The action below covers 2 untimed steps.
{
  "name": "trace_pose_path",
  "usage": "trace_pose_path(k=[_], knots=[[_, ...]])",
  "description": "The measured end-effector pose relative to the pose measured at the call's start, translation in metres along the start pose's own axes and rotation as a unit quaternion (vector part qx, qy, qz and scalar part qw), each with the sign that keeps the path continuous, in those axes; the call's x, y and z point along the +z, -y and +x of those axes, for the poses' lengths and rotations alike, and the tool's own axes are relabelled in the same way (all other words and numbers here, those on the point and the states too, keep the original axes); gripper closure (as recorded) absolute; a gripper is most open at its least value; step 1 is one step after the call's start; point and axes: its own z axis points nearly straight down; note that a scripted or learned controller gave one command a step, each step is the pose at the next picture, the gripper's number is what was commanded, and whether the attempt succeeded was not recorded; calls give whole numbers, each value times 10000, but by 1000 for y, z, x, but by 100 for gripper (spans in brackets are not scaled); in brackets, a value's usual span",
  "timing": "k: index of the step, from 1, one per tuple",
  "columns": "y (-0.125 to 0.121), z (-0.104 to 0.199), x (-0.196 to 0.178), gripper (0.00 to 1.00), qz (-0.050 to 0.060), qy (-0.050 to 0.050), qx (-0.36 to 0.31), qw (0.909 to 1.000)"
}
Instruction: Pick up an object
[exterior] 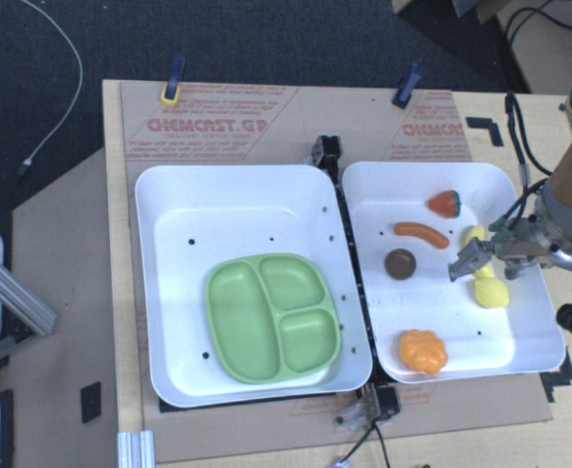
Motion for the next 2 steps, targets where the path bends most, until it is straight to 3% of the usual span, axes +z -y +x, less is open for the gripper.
trace_pose_path(k=[1, 2], knots=[[-3, 0, -7, 0, -69, 14, -21, 10000], [-2, 7, 38, 0, -37, 1, -21, 10000]])
